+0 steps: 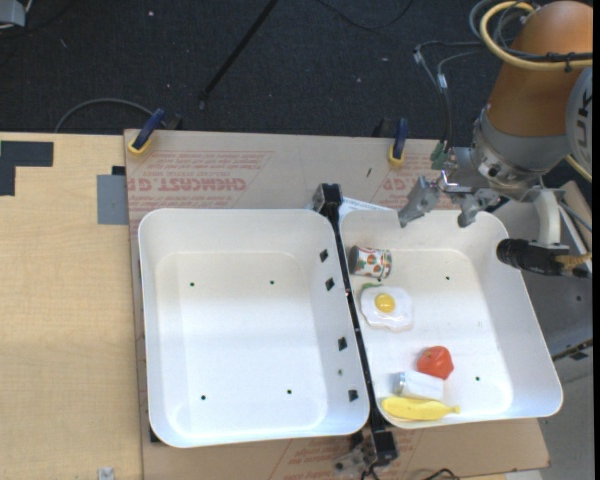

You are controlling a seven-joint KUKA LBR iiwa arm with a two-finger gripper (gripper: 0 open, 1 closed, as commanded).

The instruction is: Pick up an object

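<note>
Claw [447,207] apart above right bin [520,308]: 1 cup [371,261], 1 fried egg [386,306], 1 tomato [435,361], 1 banana [417,408].

Grey arm [525,138] with an orange band, yellow cable looped on top, seemingly two grey fingers on the tool [448,208]

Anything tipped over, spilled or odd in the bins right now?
The small printed cup lies on its side near the right bin's divider edge. The fried egg, red piece and banana lie loose nearby. Nothing looks spilled or damaged.
</note>
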